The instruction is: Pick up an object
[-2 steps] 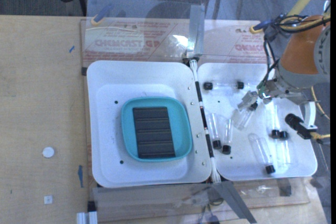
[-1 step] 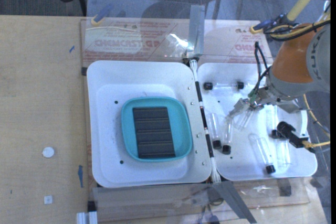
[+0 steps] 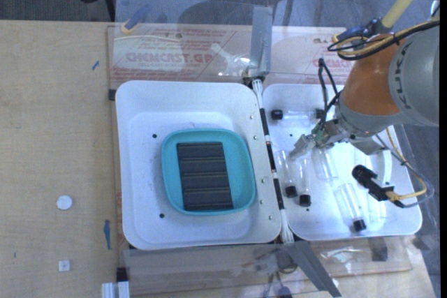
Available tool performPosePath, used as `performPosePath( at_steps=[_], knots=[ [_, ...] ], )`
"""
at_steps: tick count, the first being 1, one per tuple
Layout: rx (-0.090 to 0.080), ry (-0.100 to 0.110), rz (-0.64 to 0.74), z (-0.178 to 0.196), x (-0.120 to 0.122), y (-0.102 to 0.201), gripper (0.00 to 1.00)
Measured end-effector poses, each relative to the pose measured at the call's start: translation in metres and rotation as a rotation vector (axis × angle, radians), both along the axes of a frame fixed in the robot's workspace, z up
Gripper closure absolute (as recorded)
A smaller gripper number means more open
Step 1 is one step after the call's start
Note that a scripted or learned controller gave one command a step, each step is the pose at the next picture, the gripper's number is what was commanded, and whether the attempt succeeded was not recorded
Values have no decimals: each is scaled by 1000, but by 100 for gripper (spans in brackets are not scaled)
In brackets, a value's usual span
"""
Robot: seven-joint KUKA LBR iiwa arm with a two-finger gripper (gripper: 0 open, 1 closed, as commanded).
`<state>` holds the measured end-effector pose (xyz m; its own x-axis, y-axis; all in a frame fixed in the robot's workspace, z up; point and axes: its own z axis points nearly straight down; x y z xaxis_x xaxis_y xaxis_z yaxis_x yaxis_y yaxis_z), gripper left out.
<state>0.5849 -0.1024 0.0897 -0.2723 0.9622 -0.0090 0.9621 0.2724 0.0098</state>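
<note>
Several clear vials with black caps lie in the right bin point(image 3: 405, 223): one point(image 3: 286, 178) beside the left wall, one point(image 3: 302, 186) next to it, one point(image 3: 349, 209) near the front, and one point(image 3: 293, 113) at the back. My gripper point(image 3: 306, 147) hangs low over the left half of this bin, just above the upper ends of the two left vials. The grey arm with its orange band point(image 3: 370, 91) comes in from the right. Nothing shows clearly between the fingers.
The left bin point(image 3: 136, 150) holds a teal tray point(image 3: 241, 171) with a dark ribbed insert point(image 3: 204, 176). A black part with a yellow cable point(image 3: 370, 181) hangs at the arm's side over the right bin. Clear plastic sheeting lies behind both bins.
</note>
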Motion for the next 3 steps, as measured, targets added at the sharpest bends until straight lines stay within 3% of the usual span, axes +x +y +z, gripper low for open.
performPosePath(
  at_steps=[1,2,3],
  knots=[
    [4,-1,0,10,1,1,100],
    [4,-1,0,10,1,1,0],
    [3,-5,-2,20,2,0,100]
  ],
)
